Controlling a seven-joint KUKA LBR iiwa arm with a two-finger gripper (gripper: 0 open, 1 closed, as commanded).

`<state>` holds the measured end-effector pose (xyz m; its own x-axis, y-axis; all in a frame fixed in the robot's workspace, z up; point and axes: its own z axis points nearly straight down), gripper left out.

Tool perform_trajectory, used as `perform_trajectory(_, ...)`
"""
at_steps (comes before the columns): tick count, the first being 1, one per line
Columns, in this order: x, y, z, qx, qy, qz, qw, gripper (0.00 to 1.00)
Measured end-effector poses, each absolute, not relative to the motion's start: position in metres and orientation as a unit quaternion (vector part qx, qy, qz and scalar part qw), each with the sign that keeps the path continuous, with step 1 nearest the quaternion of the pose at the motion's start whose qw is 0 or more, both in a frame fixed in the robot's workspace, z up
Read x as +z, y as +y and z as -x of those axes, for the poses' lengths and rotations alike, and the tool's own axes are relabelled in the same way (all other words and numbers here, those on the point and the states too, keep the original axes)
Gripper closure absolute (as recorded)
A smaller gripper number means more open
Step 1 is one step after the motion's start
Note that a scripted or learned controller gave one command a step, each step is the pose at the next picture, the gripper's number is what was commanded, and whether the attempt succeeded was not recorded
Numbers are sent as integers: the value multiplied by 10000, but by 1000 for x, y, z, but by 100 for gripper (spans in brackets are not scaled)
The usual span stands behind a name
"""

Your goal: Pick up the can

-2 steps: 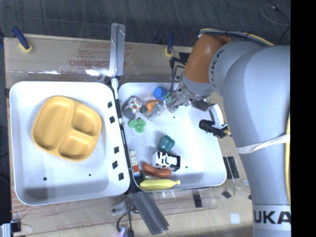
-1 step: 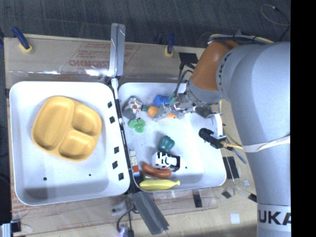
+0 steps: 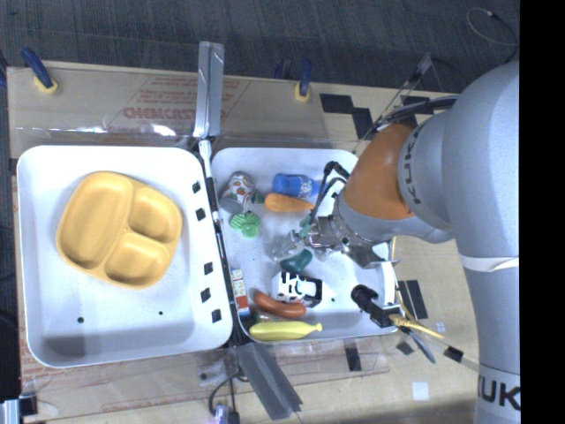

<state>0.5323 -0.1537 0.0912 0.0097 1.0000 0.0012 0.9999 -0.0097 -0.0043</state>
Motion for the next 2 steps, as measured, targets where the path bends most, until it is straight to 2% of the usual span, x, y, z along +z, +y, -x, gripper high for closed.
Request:
perform_trajectory(1,92,-179,-628,5,-6944,7196,9,0)
perform_trajectory(2,98,-178,-624,62,-6972,7168,84,100)
